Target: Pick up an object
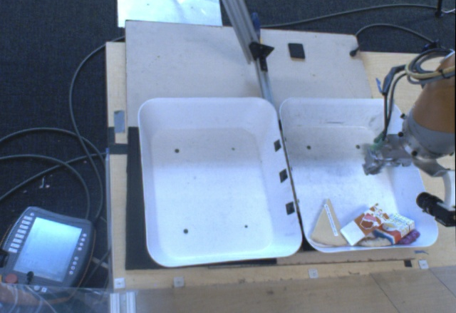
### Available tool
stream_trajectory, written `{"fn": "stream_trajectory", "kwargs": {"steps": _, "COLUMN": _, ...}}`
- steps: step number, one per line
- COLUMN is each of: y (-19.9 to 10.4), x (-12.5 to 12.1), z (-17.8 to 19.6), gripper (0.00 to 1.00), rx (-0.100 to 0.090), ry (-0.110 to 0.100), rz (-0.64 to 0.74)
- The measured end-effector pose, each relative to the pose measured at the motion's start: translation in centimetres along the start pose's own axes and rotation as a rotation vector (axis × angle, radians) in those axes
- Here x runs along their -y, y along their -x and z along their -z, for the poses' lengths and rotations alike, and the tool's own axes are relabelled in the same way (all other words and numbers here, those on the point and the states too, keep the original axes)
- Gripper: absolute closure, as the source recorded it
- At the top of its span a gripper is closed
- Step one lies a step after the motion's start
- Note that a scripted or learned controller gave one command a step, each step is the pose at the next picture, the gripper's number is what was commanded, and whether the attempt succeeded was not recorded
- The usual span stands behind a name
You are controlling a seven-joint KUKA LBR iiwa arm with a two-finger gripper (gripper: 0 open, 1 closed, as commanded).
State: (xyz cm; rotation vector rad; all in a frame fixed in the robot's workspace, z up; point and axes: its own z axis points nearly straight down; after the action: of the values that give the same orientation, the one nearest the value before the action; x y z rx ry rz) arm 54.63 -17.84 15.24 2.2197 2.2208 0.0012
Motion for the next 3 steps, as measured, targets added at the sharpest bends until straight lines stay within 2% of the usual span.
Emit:
{"fn": "stream_trajectory", "kwargs": {"steps": 1, "y": -0.2, "x": -0.8, "z": 4.5, "gripper": 1.0, "rx": 0.0, "ry": 0.003, "rz": 0.001}}
{"fn": "stream_trajectory", "kwargs": {"steps": 2, "y": 0.3, "x": -0.1, "z": 10.3, "gripper": 1.0, "rx": 0.001, "ry": 0.004, "rz": 0.0}}
{"fn": "stream_trajectory", "kwargs": {"steps": 3, "y": 0.3, "x": -0.2, "z": 11.1, "gripper": 1.0, "rx": 0.0, "ry": 0.0, "rz": 0.0}}
